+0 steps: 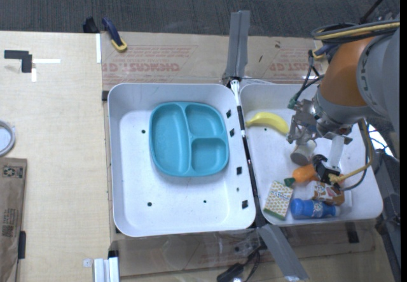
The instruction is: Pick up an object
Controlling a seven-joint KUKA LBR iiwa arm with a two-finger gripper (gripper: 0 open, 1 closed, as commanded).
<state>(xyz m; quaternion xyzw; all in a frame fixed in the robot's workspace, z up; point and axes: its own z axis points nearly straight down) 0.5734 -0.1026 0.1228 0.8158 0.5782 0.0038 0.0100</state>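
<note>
In the right bin (267,93) lie a yellow banana (267,122), an orange carrot-like toy (304,174), a blue bottle-shaped object (311,209), a patterned flat packet (278,199) and a small brown-and-white pack (329,194). My gripper (303,151) hangs low over the middle of this bin, just above the orange toy and right of the banana. Its tip looks like a grey cylinder from here, and nothing can be seen held in it.
The left bin (127,166) holds a turquoise divided plate (189,139). A grey upright post (239,42) stands behind the seam between the bins. Cables trail from the arm (356,77) over the right bin's right side. Cardboard bench surface lies to the left.
</note>
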